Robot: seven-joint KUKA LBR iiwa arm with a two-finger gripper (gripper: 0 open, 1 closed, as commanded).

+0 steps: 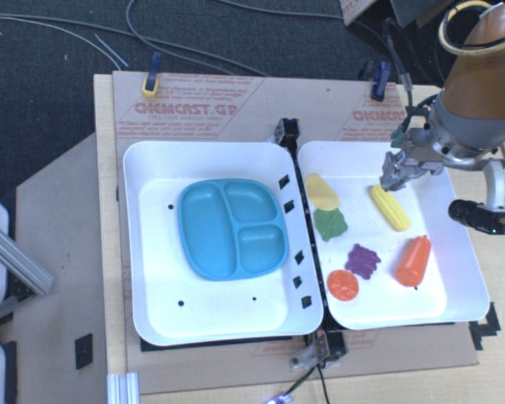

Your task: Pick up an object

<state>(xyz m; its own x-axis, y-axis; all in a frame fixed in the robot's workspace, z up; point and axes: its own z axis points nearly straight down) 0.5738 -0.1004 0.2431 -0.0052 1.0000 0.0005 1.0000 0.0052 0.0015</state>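
Note:
The right bin [463, 305] holds a yellow corn cob [390, 207], an orange carrot [413, 260], a purple toy [364, 260], a red-orange round toy [343, 285], a green toy [330, 223] and a pale yellow toy [321, 192]. My gripper [396, 178] hangs over the back of this bin, its tip just above the upper end of the corn cob. Nothing shows between its fingers.
The left bin [151, 310] holds a blue divided plate [231, 228]. Black clips run along the divider between the bins [296, 225]. A black cylinder on the arm [480, 215] juts over the right bin's right rim. Cables lie on the floor behind the bench.

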